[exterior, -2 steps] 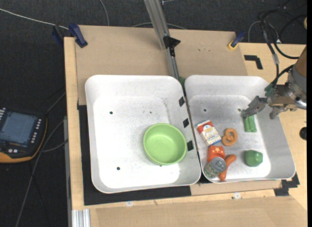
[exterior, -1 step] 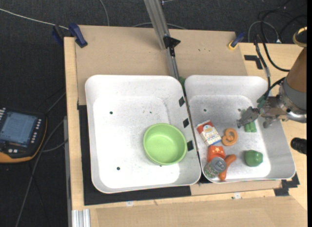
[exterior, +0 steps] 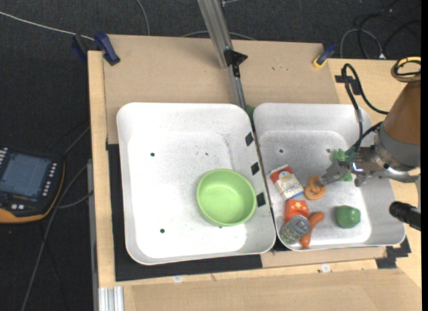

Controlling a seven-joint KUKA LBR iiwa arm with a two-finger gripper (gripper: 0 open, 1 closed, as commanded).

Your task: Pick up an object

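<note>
Progress on the pick looks early: nothing is lifted, and every object rests on a bin floor. The two-finger gripper (exterior: 329, 176) on the grey arm with the orange band (exterior: 406, 124) reaches in from the right and sits low inside the right shallow white bin (exterior: 294, 117), its dark fingers pointing toward the small orange ring-shaped toy (exterior: 314, 188). The tips appear to be just beside or touching that ring, but whether they are spread or closed cannot be told at this size, and nothing is clearly caught between them. The grasp, the closing and the lift all seem to be left.

The orange ring looks like the likeliest target. It is small, rounded, with a hole in the middle, lying flat near the centre of the right bin. Just left of it lies a white and red printed packet (exterior: 286, 182); below are a red and orange block (exterior: 296, 209), a round grey lidded tin (exterior: 295, 229) and an orange carrot-shaped piece (exterior: 310, 228) clustered at the bin's front edge. A green rounded toy (exterior: 347, 217) sits apart to the right. In the left white bin (exterior: 167, 129) a lime-green plastic bowl (exterior: 225, 198) stands upright.
</note>
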